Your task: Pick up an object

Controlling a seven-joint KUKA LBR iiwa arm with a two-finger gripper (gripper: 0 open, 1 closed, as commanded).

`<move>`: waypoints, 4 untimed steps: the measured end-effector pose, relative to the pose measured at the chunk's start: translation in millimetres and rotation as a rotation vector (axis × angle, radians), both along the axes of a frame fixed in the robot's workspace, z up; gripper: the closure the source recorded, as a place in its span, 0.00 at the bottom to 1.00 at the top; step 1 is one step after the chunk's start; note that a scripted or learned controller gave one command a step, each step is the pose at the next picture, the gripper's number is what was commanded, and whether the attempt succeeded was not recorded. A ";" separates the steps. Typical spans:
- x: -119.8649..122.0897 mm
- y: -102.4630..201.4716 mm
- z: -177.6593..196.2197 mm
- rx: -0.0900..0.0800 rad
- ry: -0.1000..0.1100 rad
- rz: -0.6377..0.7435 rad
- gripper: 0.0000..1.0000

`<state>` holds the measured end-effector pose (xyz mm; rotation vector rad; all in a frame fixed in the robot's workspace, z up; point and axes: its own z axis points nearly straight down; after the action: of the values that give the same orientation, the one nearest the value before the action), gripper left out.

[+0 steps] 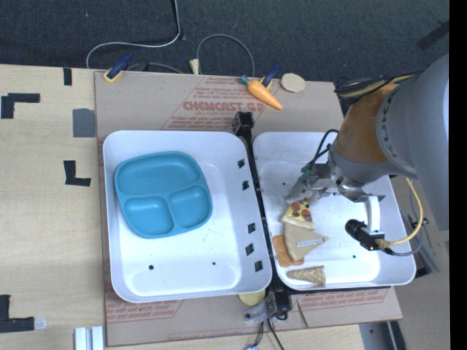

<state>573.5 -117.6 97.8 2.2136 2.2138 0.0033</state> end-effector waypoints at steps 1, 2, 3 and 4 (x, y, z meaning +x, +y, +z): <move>-30.8 67.4 91.7 0.009 0.005 0.008 1.00; -31.3 63.2 86.1 0.007 0.011 0.002 0.00; -63.4 -7.7 -10.9 0.005 0.018 -0.007 0.00; -59.1 -2.9 5.2 0.006 0.008 0.001 1.00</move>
<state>514.5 -120.5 103.1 2.2198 2.2217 0.0013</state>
